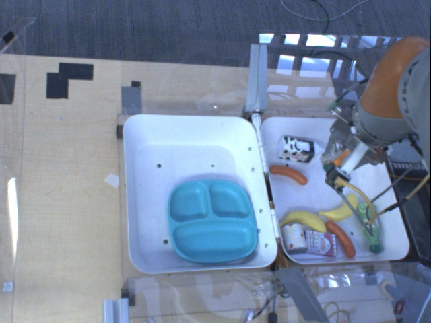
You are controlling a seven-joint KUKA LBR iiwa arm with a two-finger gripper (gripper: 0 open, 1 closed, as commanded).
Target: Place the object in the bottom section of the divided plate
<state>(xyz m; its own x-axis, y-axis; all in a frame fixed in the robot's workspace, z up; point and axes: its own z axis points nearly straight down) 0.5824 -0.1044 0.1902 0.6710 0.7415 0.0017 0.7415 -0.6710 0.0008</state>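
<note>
Blue divided plate [213, 221] lying in left bin [145, 180], toward its near side; two small sections on the far side, one wide section nearest the camera. All three sections bare.

Right bin [397, 244] holding the candidates: black-and-white carton [297, 149] near far wall; one sausage [288, 174] near the divider; banana [303, 219] and a second banana [339, 212] toward the near side; small can [293, 237] touching a pink packet [320, 243]; second sausage [341, 239] just beside the packet; green-handled item [369, 226] along the right wall, type unclear.

Gripper [335, 173] poised above right bin, between carton and the right-hand banana, apparently above the contents. Jaws: open or closed not discernible at this angle; nothing visibly between them. Target object not specified by task wording; judged not yet picked, so still somewhere in right bin.

Risks from here:
- Near-side cluster crowded; descent there likely to catch two items or shove one aside.
- Bananas and sausages rounded, apt to roll or slip from a pinch.
- Transfer must clear the raised walls between bins; low carry could knock the load loose.
- Plate ridges low; release off-centre or from height could land the object in a small section or let it bounce out.
- Plate unsecured, may slide on contact.
</note>
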